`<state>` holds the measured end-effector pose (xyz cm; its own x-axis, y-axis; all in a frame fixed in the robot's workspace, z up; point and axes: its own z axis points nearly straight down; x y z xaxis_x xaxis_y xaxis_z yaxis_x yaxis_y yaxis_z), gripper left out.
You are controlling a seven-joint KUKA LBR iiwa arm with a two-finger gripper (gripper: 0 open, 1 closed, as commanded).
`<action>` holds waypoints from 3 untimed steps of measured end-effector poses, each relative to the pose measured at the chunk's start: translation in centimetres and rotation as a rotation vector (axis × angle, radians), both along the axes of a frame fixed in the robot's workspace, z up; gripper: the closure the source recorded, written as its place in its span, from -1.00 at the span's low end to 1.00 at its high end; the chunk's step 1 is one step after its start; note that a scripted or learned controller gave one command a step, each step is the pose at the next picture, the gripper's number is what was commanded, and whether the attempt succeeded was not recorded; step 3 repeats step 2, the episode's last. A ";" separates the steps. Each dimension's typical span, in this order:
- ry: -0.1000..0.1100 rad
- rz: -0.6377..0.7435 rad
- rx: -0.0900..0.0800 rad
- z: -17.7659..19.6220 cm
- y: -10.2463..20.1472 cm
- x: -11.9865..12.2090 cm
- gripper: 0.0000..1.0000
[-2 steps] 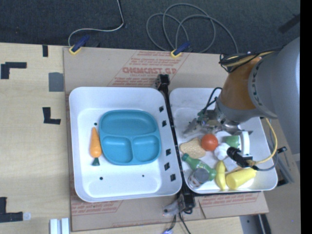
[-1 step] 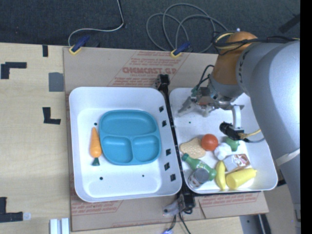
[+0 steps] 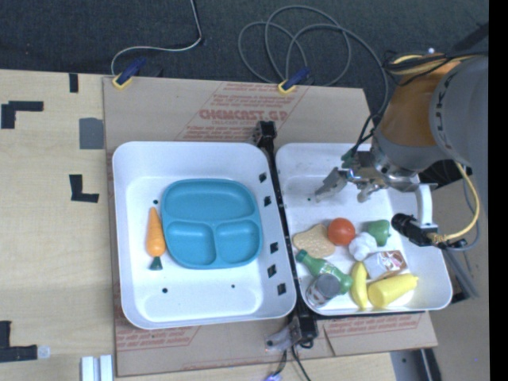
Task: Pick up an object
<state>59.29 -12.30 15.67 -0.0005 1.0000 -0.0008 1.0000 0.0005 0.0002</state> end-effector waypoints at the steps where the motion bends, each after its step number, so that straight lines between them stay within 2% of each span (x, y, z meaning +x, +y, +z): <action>1: -0.006 0.000 0.000 -6.8 0.0 -4.2 -1.00; 2: -0.015 -0.003 -0.007 -5.7 -0.3 -4.0 1.00; 3: -0.015 -0.003 -0.007 -5.7 -0.3 -4.0 1.00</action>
